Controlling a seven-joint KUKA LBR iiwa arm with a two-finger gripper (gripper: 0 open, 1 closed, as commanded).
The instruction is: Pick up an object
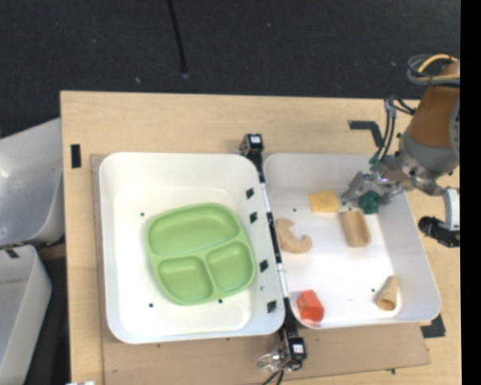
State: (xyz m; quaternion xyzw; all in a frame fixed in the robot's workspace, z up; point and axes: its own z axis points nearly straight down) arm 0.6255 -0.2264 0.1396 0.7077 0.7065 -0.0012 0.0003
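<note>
The arm reaches in low over the right-hand white bin (401, 247), and its gripper (365, 192) hangs at that bin's upper part, fingers spread apart with nothing between them. This looks like the approach step: no object is held yet, and the pick is not done. Closest to the gripper, just below and touching or nearly touching its tip, lies a tan cylinder (354, 228), smooth and stubby like a bread roll or cork. Just to the gripper's left sits a pale yellow block (324, 202), soft-edged like a cheese wedge. Farther left and lower lies a curved beige piece (293, 239) shaped like a bitten pastry. Well below are a glossy red-orange chunk (309, 307) near the bin's front edge and a tan cone (387, 293) at its lower right. Far left, in the other bin, rests a green divided plate (199, 252) of matte plastic. The next move likely calls for centring over one item, probably the cylinder, lowering, and closing squarely.
</note>
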